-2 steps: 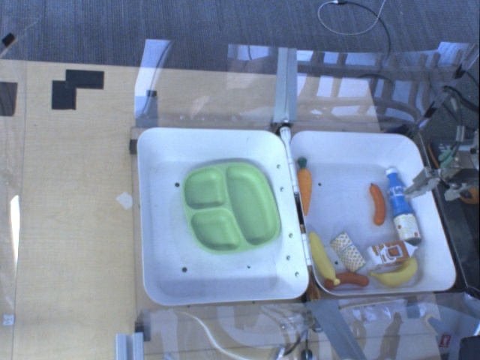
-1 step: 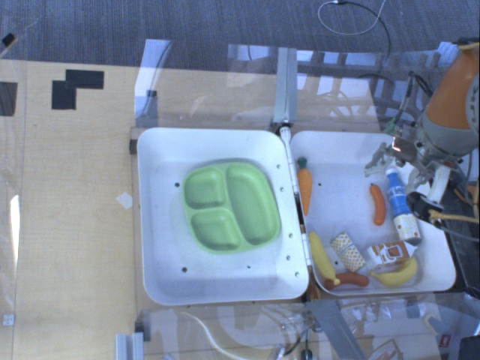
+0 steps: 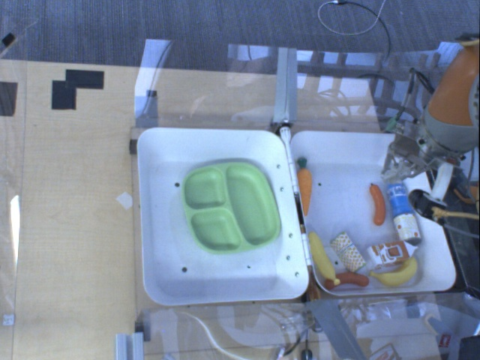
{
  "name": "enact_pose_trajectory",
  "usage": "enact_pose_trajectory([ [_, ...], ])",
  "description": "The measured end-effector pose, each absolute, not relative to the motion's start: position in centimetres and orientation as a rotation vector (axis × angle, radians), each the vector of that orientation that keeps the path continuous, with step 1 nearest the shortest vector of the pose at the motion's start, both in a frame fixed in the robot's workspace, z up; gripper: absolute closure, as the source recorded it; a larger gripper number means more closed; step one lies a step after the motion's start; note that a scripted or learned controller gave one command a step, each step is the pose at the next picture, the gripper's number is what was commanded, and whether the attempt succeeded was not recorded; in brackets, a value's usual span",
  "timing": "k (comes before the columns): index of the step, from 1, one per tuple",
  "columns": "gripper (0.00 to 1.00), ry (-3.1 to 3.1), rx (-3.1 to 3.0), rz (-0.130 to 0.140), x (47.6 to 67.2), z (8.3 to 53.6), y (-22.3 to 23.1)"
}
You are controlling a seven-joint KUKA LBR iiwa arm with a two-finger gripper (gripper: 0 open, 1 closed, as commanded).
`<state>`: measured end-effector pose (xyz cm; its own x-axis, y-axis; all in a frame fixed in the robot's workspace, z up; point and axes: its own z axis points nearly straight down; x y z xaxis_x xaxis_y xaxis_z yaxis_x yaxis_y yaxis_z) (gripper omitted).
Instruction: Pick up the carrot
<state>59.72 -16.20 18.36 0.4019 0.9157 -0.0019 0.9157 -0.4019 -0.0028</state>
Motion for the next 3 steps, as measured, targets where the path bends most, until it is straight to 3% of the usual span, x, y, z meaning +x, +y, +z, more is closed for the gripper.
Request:
enact_pose_trajectory([
  [1, 1.0, -1.259, -2.878, 0.001, 55.9, 25.2, -13.6],
  [2, 1.0, -0.641, -3.075, 0.005, 59.3, 23.0, -9.2],
  [3, 1.0, -0.486, -3.104, 0.004, 59.8, 24.9, -2.6],
])
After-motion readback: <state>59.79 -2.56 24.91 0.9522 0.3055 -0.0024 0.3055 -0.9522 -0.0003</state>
